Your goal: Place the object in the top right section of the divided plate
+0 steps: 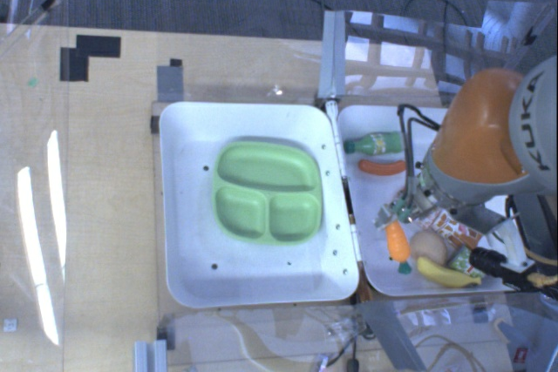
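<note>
Task obj isn't named; best guess is the carrot (pixel 397 241), lying in the right bin (pixel 377 274) w/ its long axis roughly up-down in the view, leaf end toward the bottom. It sits just below the gripper (pixel 406 206), i.e. toward the view's bottom edge from the jaws, close but not visibly between them. Jaws state: cannot tell — wrist and orange band cover most of the tool, so no call on how wide they stand or whether they have anything.

Around the carrot: banana (pixel 446 273) to its lower right, a pale round item (pixel 427 245) just beside it, a red sausage-shaped thing (pixel 382 167) and green bottle (pixel 373 143) further up the bin.

Divided plate (pixel 267 191) is in the left bin (pixel 187 274), well apart, to the view's left of the arm. Its sections look bare. Judgement: the grasp isn't confirmed yet; the carry would go leftward over the wall between the bins.
</note>
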Available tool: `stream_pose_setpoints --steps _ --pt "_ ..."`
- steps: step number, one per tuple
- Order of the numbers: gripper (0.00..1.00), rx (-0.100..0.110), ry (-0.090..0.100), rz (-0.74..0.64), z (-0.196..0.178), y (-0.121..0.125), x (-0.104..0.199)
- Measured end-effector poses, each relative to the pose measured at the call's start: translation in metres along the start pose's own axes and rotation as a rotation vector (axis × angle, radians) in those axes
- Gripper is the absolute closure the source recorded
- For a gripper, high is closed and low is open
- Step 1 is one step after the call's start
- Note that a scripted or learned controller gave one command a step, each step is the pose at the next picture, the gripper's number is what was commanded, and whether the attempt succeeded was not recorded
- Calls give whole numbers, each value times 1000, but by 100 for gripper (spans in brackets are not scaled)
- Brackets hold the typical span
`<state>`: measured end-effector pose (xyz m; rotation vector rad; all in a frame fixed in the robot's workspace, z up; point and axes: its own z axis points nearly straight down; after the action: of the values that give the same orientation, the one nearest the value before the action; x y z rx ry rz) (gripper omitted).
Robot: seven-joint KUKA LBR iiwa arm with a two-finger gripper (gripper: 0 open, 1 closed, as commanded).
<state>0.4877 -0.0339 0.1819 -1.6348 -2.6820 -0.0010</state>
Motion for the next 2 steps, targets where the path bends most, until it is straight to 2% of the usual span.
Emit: stream_pose_setpoints --steps 1,2 --pt "100 0 -1 -311 -36 41 80" --pt "100 -9 -4 -368 73 117 151"
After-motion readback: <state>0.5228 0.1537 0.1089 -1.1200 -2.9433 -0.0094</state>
